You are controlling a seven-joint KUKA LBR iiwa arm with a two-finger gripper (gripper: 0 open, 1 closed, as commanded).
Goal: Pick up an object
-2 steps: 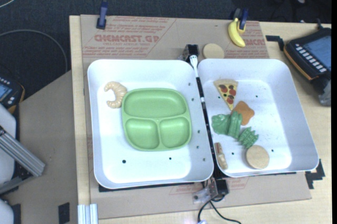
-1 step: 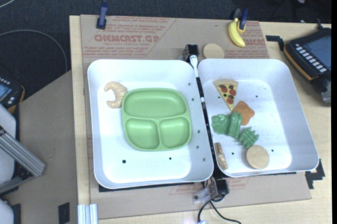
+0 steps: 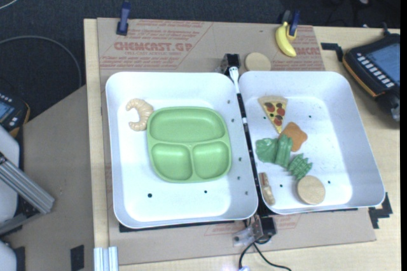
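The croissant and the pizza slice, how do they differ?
The croissant lies in the left bin, beside the green tray; the pizza slice lies in the right bin. The croissant is a curved, pale tan crescent; the pizza slice is a flat yellow wedge with red spots. Both are small toy foods near their bins' far ends.

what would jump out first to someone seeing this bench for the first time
The green divided plate in the middle of the left bin, with a croissant beside its upper left corner. Then the right bin, holding a pizza slice, green pieces and a round cracker; a banana lies on the bench behind it.
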